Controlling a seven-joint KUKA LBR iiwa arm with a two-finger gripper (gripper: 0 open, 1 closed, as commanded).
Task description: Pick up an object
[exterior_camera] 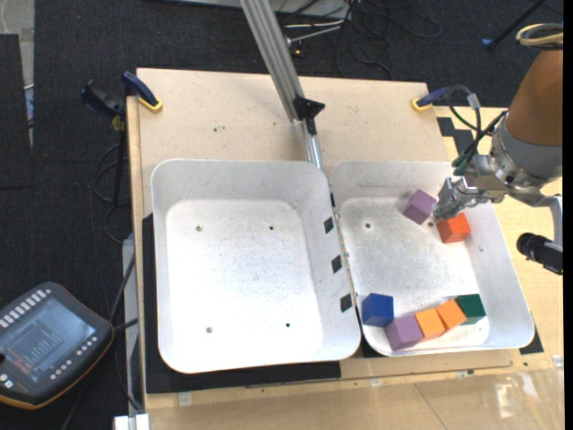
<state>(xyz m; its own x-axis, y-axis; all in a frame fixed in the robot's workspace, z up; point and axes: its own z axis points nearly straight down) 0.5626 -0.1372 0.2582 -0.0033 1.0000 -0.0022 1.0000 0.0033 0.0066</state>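
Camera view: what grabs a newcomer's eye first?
The grey arm's tool low over the right bin, between a purple block and an orange block. Next, the row of blue, purple, orange and green blocks along that bin's near edge.

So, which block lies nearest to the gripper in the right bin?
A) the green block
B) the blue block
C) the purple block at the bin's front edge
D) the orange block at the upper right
D: the gripper is just above the orange block at the upper right of the right bin, while the blue and green blocks and the front purple one lie along the bin's near edge.
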